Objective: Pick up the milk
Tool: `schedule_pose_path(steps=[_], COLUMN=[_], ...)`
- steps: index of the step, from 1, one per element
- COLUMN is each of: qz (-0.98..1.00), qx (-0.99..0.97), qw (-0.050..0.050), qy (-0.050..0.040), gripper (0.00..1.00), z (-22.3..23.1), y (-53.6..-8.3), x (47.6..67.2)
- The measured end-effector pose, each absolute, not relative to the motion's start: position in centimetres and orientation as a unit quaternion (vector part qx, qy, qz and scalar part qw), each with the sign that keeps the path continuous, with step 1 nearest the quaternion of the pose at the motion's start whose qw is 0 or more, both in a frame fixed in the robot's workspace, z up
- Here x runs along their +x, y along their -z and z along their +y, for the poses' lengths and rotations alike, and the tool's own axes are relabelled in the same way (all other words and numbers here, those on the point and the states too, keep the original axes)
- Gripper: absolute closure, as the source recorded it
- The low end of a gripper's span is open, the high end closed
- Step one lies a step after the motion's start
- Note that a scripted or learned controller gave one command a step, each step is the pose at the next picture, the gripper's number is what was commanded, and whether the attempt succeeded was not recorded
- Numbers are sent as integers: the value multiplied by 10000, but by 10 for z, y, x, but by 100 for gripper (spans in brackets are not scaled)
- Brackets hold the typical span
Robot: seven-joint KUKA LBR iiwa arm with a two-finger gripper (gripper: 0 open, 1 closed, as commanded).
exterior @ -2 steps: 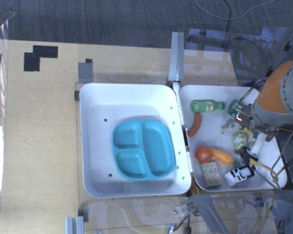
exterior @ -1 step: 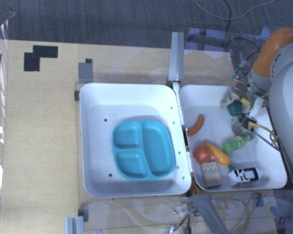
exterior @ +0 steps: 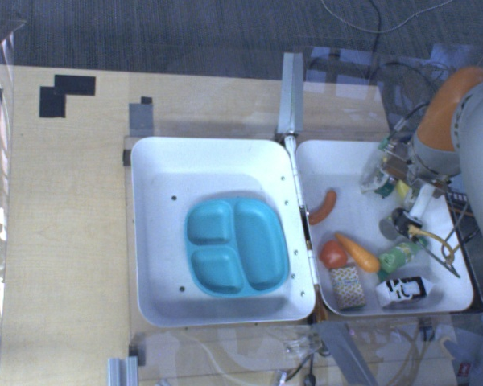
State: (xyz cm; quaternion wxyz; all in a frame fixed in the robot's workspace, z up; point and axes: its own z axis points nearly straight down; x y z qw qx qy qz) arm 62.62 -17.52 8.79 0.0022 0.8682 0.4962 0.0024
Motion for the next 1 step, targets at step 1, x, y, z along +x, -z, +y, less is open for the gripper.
schedule_pose_path(steps=[1], qz=[5000], qx=[8660], qw=[45], qy=[-58], gripper=[100], z=[-173], y=[-102], x=[630])
